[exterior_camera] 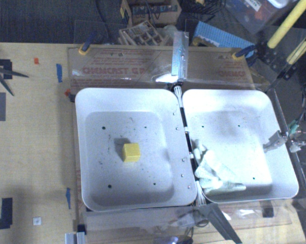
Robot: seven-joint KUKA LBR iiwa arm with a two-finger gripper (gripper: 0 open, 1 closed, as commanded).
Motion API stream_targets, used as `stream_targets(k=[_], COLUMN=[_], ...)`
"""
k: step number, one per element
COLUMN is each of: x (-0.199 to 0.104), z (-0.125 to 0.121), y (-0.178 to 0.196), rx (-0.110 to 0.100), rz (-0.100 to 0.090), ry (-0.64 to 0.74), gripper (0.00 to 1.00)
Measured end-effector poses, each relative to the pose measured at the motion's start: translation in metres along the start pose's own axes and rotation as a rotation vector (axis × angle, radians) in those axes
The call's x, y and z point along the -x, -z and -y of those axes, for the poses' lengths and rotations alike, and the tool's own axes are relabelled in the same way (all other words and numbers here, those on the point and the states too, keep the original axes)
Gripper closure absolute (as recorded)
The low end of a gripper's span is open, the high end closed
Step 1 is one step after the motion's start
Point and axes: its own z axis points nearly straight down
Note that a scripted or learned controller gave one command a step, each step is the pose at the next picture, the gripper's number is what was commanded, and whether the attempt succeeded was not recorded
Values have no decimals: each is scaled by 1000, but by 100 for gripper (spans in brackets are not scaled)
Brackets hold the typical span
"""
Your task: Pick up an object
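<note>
Camera view gives you a yellow block [131, 152] mid left bin [92, 111]; gripper [277, 140] at three o'clock, grip unreadable.

Beside the right bin [234, 103], a metal part [285, 139] at its right rim is cut off by the picture's edge, its form unclear; in that bin's near-left corner, a crumpled pale bundle [211, 173] is too blurred to identify, partly overlapping the rim
</note>
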Motion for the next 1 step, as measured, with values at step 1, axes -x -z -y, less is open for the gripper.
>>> stream_targets(k=[1], x=[0], z=[0], y=[0], rx=[0], rz=[0], ry=[0], gripper=[0])
